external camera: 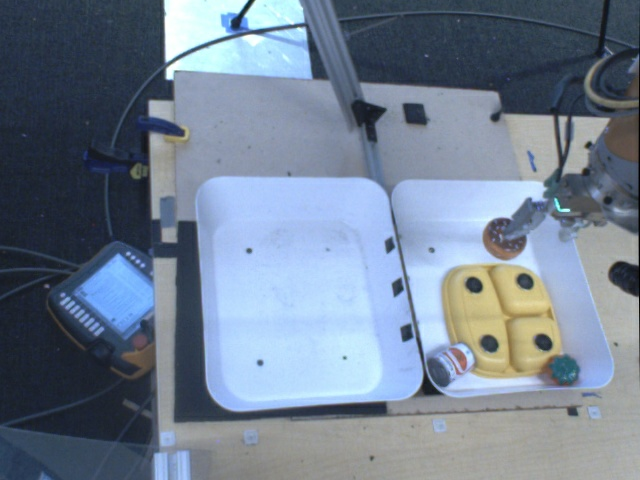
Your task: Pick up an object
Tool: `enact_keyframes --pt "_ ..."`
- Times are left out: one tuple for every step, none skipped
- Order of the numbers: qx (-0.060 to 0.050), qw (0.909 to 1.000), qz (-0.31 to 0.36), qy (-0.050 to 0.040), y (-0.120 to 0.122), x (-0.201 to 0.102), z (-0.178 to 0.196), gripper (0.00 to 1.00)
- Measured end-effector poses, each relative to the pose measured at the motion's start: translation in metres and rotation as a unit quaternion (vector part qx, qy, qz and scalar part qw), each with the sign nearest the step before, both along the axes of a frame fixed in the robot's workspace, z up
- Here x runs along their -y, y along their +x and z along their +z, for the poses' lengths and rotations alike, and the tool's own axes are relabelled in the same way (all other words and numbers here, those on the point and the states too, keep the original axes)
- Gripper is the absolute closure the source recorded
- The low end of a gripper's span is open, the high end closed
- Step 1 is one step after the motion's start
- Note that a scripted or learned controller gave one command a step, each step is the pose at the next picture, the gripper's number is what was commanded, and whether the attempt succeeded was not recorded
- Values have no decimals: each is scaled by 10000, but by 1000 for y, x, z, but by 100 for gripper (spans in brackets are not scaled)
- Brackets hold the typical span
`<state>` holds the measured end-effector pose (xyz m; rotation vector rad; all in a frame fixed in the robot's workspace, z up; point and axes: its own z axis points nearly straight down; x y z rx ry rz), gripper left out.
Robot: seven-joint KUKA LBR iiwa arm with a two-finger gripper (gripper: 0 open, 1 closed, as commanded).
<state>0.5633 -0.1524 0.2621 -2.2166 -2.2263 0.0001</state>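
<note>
Arm point(610, 168) enters from the right, wrist over the right bin's far right rim. Hand point(513, 234) slants down and left into that bin, tip right at a small brown ring point(499, 236), a doughnut-like piece with a dark centre. The tip overlaps the ring's right side. Whether the hand is released or clenched, I cannot tell; the tip is too small and blurred, and no object is clearly seen in it.

Right bin point(430, 218), contents:
- Brown ring in the far half, right of centre, lying flat on the floor.
- Yellow tray point(500, 318) with four rounded pads, each with a dark spot, lying flat in the near half, just below the ring and apart from it.
- Can point(451, 362), white with a red band, on its side at the near left corner, touching or nearly touching the tray's near left edge.
- Green ball point(565, 370) at the near right corner, just beside the tray.

Left bin point(290, 288): white floor with a few small dark dots.

The two bins sit side by side on the worktop point(270, 128), their inner rims meeting, with dark tabs along the join. A grey pole point(335, 48) slants over the far side of the worktop. A pendant point(105, 303) with a lit screen lies on the dark floor to the left, cables around it.
</note>
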Motion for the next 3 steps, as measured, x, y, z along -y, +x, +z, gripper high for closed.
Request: enact_keyframes --pt "7 10000 1 -1 0 0 1 0" --pt "-1 10000 -13 -2 9 2 -57 0" --pt "-17 10000 -16 4 8 -1 -120 0"
